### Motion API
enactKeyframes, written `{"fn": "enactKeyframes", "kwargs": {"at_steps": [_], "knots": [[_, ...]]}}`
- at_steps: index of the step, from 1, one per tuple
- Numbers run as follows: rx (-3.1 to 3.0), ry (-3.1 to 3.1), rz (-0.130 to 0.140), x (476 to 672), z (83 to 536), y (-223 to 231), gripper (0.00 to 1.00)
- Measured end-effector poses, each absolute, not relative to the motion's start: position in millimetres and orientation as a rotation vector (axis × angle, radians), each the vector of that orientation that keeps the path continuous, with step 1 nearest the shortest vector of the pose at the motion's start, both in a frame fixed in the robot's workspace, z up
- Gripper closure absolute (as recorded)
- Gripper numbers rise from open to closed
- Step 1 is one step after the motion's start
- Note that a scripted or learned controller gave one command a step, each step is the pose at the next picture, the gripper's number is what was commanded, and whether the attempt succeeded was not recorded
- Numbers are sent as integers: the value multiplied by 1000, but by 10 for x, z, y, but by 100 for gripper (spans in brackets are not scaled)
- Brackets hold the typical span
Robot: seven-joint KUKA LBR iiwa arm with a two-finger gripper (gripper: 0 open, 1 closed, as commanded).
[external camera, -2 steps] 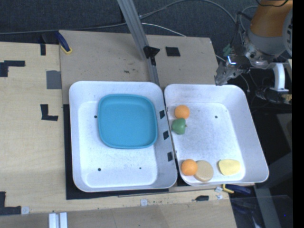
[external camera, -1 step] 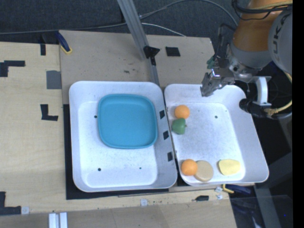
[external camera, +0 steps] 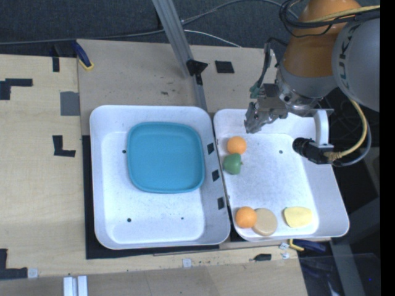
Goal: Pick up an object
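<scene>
1. Where the right bin (external camera: pixel 321 184) lay nearest the camera, an orange ball (external camera: pixel 245 217), a tan disc (external camera: pixel 266 221) and a yellow piece (external camera: pixel 298 216) sat in a row along its front wall.
2. Farther back, a second orange ball (external camera: pixel 236 145) touched a green object (external camera: pixel 232 163) against the bin's left wall.
3. The left bin (external camera: pixel 111 177) held a blue plate (external camera: pixel 165 156).
4. At the right bin's far edge, the gripper (external camera: pixel 253 126) hung above the white floor, grasping nothing visible; its opening could not be determined.
</scene>
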State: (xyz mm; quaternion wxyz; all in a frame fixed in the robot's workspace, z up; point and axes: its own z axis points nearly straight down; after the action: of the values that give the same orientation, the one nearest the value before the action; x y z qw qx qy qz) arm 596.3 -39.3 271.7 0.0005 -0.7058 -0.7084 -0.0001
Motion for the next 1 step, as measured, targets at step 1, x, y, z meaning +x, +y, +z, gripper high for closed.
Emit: {"fn": "enactKeyframes", "kwargs": {"at_steps": [1], "knots": [[-2217,-2224,2,5822,2519,-5,100]]}}
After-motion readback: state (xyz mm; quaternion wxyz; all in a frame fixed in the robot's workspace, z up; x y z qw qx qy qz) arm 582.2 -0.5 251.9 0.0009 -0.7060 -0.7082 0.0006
